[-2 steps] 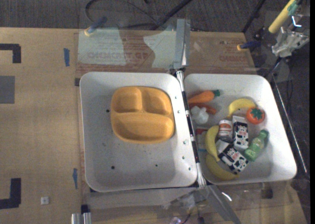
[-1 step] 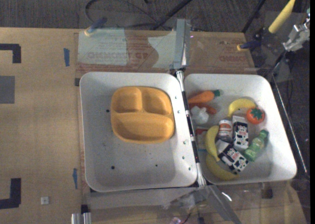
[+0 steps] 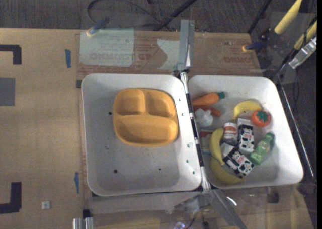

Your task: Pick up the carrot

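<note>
The carrot (image 3: 206, 100) is orange with a small green top pointing right. It lies on its side in the upper left corner of the right bin (image 3: 287, 170), close to the wall shared with the left bin. Just below it sit a small white item (image 3: 204, 118) and a short red-orange piece (image 3: 216, 113).
The right bin also holds bananas (image 3: 246, 107) (image 3: 216, 144), a tomato-like fruit (image 3: 261, 118), two cow-print cartons (image 3: 245, 137) (image 3: 238, 161), a small jar (image 3: 230, 132) and a green bottle (image 3: 261, 147). An orange divided plate (image 3: 146, 117) lies in the left bin (image 3: 100, 162).
</note>
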Robot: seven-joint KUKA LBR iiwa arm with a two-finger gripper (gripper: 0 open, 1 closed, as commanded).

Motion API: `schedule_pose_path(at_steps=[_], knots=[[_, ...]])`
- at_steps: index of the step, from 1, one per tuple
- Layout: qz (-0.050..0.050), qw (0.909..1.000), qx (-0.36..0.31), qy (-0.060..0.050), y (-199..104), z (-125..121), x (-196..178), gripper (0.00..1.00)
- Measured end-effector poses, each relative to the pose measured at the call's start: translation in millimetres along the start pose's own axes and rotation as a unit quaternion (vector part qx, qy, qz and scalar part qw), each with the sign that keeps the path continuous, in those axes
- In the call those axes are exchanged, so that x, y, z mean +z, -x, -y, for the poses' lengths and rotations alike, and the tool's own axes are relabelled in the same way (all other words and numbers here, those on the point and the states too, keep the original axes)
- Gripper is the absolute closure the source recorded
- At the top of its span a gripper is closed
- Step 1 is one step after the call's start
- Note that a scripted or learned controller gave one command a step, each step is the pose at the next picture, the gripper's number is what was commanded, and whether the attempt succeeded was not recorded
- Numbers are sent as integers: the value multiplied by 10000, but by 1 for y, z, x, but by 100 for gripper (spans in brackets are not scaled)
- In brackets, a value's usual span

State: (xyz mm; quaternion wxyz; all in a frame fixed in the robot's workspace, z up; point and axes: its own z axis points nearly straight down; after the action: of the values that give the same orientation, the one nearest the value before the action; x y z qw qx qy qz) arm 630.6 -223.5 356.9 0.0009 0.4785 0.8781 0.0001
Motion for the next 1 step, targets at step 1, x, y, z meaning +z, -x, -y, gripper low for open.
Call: schedule_pose_path(at_steps=[1], knots=[[23,9928,1200,18,18,-29,25,100]])
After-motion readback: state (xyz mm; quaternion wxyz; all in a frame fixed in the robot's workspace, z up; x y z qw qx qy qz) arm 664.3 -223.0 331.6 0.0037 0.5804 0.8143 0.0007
